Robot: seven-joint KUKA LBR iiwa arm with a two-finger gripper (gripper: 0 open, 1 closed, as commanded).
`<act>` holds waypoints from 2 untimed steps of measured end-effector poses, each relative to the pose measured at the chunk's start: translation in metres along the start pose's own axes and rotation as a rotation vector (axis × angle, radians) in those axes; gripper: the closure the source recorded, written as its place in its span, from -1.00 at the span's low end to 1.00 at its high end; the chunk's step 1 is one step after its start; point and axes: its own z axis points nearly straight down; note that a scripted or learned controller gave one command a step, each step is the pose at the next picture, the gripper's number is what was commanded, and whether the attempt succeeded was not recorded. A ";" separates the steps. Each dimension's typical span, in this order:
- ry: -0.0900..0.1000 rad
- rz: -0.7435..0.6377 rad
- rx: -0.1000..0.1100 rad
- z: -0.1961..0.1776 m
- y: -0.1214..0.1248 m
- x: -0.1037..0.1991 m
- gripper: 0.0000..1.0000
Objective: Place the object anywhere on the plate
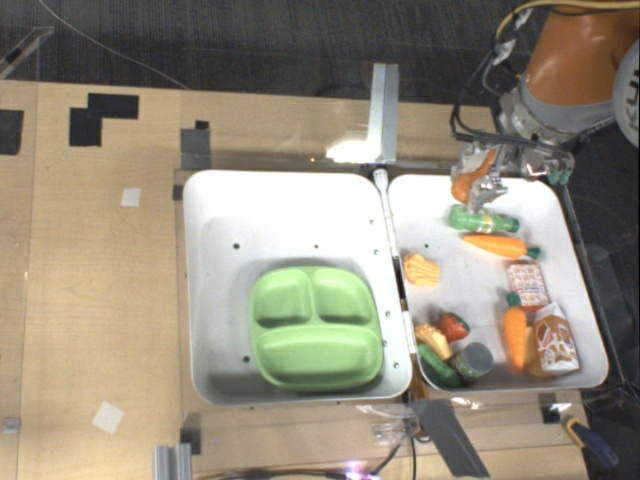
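1. Nearest the camera: bottom edge of the tabletop (90,348), pale wood, with a dark bracket and some cabling below the seam of the two bins.
2. Left bin (215,218): holds a green plate (315,326) with three compartments, lying toward the bin's near side, right of centre.
3. Right bin (570,258): toys scattered across it.
4. Near-left corner of the right bin: a clump of small items, including a red piece (455,325), a yellowish piece, a dark green one (440,371) and a grey cylinder (475,358), all touching or close to it.
5. Near-right corner: an orange carrot (515,336) lying lengthwise, just beside a brown bottle (553,343) with a printed label.
6. Above those: a small red-and-white packet (526,283).
7. Left wall, mid-height: a yellow-orange piece (421,269), apart from the rest.
8. Far part of the right bin: a second orange carrot (495,245) lying crosswise, a green item (480,221) just behind it, nearly touching.
9. Tool (487,190): at the far edge of the right bin, hanging over the green item. An orange object (464,184) sits at the tool's left side; possibly between the fingers, but the view is too poor to say, and I cannot tell the finger spacing.
10. Arm (575,58): orange band and grey wrist enter from top right.
11. All toys lie in the right bin, well apart from the plate.
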 end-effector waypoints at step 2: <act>0.011 -0.751 -0.007 -0.273 0.079 0.034 1.00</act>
